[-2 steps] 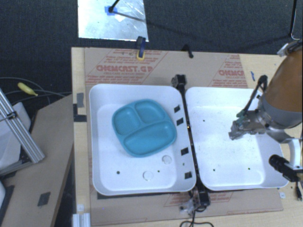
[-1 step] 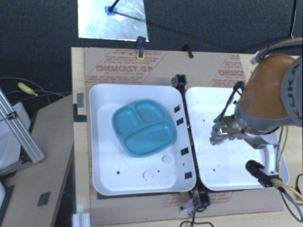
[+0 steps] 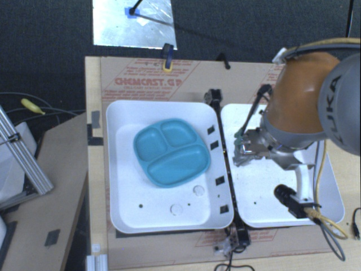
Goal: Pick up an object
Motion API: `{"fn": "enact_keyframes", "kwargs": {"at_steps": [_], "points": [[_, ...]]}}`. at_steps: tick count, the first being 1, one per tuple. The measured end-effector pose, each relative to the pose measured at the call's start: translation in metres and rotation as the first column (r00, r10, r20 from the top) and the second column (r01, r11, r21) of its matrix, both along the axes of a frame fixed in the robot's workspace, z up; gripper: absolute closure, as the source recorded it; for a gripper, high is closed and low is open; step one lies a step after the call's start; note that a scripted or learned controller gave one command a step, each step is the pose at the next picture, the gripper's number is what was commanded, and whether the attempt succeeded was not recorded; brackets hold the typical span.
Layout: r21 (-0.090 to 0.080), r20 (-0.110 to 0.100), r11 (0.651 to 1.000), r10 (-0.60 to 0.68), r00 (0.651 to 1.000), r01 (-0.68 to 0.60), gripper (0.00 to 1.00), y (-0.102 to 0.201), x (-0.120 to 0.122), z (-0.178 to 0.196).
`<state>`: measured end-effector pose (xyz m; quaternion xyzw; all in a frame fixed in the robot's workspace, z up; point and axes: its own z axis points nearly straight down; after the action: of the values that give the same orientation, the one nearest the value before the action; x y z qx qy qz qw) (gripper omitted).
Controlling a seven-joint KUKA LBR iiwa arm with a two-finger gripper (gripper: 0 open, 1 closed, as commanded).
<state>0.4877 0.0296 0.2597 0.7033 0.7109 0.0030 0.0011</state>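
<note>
A blue divided plate [image 3: 171,151] lies flat in the left white bin [image 3: 121,208], slightly left of the bin's middle. My gripper [image 3: 242,151] hangs over the left part of the right white bin [image 3: 265,213], close to the divider between the two bins. It is to the right of the plate and apart from it. The grey and orange wrist [image 3: 304,95] covers the upper half of the right bin. I see nothing between the fingers.
A black part with a yellow cable [image 3: 293,201] hangs from the arm over the right bin's lower area. Black clips [image 3: 217,145] line the divider. The bins rest on cardboard [image 3: 146,78]; a shiny metal sheet [image 3: 132,16] lies behind.
</note>
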Motion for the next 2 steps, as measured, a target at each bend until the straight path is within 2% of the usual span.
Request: {"fn": "enact_keyframes", "kwargs": {"at_steps": [1,2], "points": [[-0.001,-0.003,1.0,-0.003,1.0,0.003,1.0,0.031,-0.001,0.016],[-0.001,-0.004,1.0,-0.004,1.0,0.004,1.0,0.059,-0.001,0.012]]}}
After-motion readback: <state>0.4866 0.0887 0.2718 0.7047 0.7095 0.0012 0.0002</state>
